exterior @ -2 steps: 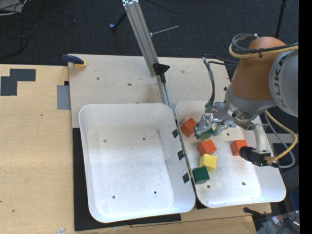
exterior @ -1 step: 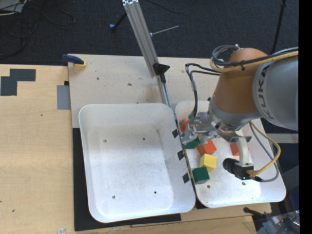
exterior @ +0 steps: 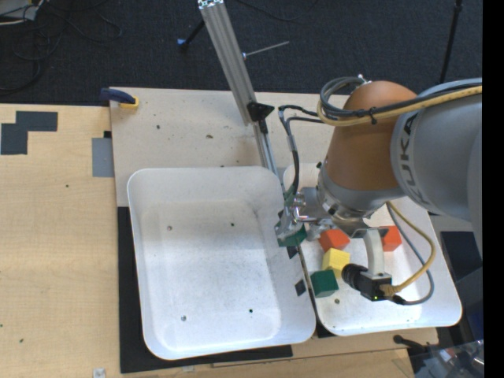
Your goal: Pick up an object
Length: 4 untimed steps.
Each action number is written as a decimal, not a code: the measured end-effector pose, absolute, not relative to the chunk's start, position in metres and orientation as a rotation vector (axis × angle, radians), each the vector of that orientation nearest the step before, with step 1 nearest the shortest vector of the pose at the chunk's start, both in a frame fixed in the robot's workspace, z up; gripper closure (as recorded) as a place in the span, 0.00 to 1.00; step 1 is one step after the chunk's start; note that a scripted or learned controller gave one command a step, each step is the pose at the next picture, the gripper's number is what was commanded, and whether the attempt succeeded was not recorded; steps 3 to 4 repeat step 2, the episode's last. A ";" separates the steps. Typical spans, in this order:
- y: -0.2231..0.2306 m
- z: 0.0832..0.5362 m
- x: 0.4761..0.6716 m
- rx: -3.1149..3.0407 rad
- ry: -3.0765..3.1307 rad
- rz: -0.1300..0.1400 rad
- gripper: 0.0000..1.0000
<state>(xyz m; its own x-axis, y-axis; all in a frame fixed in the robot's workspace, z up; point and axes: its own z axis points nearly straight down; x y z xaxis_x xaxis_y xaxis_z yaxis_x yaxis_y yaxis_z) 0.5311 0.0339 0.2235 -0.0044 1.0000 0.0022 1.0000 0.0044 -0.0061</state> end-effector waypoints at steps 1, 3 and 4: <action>0.083 0.237 0.507 -2.211 -2.222 0.005 1.00; 0.080 0.237 0.508 -2.222 -2.215 0.006 0.00; 0.080 0.237 0.508 -2.222 -2.215 0.006 0.00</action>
